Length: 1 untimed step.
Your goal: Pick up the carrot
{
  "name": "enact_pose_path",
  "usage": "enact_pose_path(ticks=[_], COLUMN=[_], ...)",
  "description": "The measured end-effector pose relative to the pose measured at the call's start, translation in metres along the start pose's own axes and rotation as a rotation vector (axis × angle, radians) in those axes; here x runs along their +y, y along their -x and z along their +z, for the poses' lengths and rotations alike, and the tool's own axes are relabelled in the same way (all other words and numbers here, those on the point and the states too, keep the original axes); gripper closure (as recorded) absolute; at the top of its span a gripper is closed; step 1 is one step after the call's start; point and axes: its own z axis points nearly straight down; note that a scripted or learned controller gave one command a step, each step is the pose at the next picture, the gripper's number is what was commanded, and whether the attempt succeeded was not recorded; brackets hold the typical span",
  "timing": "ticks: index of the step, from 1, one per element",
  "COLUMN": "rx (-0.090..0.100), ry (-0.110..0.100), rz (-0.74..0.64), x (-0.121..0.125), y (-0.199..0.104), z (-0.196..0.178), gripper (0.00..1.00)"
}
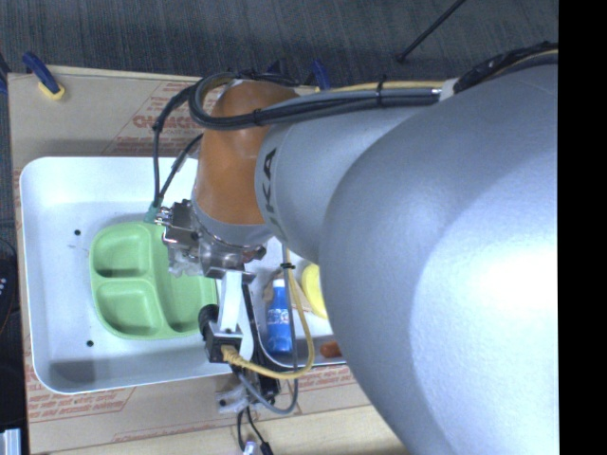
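Note:
A small orange piece (329, 351), likely the carrot, peeks out from under the arm near the front edge of the right bin. The rest of it is hidden by the arm. My gripper (193, 252) hangs below the orange wrist band, over the right edge of the green divided tray (128, 287) in the left bin (47, 254). It is well left of the orange piece. The wrist body hides what lies under the gripper.
A blue bottle-like thing (278, 322) and a yellow thing (313, 292) lie in the right bin beside the divider between the bins. The big grey arm covers most of the right bin. Cardboard (104, 401) lines the bench around the bins.

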Motion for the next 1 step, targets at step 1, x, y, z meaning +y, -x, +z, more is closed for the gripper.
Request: enact_pose_path(ticks=[1], rx=[0.000], ry=[-0.001], rz=[0.242], x=[-0.0108], y=[-0.0812], z=[-0.0728], gripper=[1.00])
